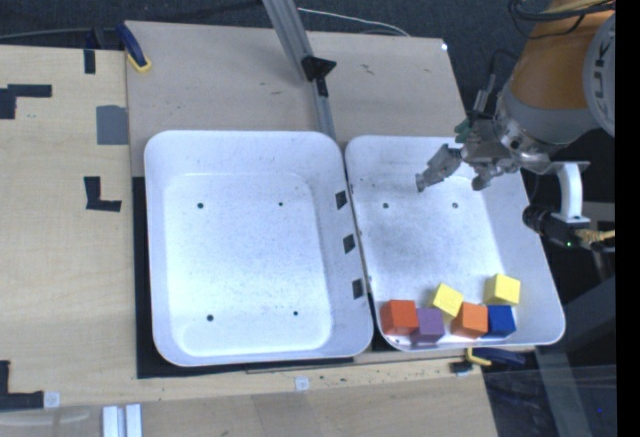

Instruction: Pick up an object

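Observation:
Several small blocks lie along the near edge of the right bin (400, 225): an orange-red block (401, 315), a purple block (430, 324), a yellow block (447, 300), an orange block (470, 319), a blue block (500, 321) and a second yellow block (504, 288). My gripper (458, 175) hovers over the far part of the right bin, well away from the blocks. Its two fingers stand spread apart with nothing between them.
The left bin (240, 245) sits beside the right one, with black clips along the shared wall. A slanted metal post (285, 10) rises behind the bins. The arm enters from the right, above the right bin's far corner.

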{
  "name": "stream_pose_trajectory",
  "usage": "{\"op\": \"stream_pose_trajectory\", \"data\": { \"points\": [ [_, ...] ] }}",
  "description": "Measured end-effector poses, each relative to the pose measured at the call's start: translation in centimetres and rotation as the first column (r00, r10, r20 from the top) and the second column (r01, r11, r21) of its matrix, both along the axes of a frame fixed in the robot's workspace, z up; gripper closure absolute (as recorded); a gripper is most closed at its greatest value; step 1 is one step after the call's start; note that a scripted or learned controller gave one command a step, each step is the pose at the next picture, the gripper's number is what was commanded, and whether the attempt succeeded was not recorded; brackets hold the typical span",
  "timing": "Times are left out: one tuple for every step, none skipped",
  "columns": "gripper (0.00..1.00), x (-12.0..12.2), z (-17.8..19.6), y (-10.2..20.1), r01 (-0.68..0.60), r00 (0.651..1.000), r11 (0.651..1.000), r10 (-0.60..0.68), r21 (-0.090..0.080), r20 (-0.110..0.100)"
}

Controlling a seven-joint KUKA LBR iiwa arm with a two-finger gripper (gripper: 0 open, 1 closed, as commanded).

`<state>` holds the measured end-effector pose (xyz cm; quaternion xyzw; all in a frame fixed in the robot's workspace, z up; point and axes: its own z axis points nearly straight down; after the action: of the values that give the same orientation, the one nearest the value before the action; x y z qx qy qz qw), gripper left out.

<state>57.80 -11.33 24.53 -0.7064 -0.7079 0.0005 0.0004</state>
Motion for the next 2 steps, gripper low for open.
{"op": "stream_pose_trajectory", "data": {
  "points": [
    [0.0, 0.0, 0.0, 0.0, 0.0, 1.0, 1.0, 0.0, 0.0, 0.0],
    [0.0, 5.3, -5.5, 0.0, -0.001, 1.0, 1.0, 0.001, -0.001, -0.002]
  ]
}}
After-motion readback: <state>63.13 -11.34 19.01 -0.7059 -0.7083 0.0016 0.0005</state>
